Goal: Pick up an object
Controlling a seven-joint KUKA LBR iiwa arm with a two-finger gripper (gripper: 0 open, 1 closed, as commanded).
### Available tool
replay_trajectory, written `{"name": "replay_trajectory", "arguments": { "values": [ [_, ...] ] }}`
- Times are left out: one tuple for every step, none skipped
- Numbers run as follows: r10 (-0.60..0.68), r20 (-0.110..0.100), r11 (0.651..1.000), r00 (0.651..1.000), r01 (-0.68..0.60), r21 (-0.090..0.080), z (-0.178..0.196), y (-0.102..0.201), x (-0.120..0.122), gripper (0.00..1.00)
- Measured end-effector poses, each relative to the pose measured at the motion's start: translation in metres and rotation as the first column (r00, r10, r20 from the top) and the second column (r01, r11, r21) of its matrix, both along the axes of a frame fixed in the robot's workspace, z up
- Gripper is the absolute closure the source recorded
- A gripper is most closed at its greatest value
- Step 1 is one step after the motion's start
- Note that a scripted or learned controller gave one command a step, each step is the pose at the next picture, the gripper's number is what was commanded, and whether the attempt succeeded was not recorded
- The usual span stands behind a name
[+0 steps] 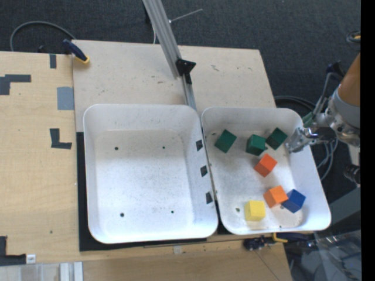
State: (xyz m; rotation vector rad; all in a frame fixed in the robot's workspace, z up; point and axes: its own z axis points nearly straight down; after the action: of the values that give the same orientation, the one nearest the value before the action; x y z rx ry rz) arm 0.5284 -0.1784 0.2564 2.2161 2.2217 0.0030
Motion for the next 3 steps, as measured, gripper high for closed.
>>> {"name": "replay_trajectory", "arguments": {
  "values": [
    [-0.001,-0.002,1.0,1.0,0.001,0.0,0.03,0.0,0.001,1.0],
    [0.003,-0.006,1.0,1.0,-0.003,0.002,0.011,0.048,0.0,1.0],
    [0.004,-0.004,1.0,1.0,-0.004,0.002,0.01,0.1,0.01,1.0]
  ]
}}
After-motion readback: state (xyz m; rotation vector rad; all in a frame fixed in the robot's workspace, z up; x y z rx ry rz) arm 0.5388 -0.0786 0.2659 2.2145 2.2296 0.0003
